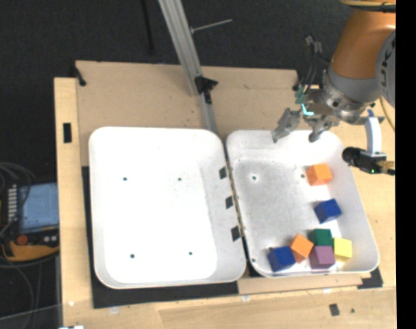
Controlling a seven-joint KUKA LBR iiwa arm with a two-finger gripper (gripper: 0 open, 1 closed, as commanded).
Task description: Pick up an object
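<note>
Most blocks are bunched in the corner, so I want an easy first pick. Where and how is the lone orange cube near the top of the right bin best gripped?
Probably from straight above, fingers on two opposite flat sides of the orange cube. It sits apart from the other blocks, with bare floor around it. The gripper is open above the right bin's far edge.

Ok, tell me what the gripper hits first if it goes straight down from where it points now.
Probably bare floor at the back of the right bin. The gripper hangs open above that rim area, and the nearest orange cube sits off to the side, though depth is hard to judge.

One fixed camera above the bench (173, 91), looking down at a slant, both bins (98, 184) in frame
</note>
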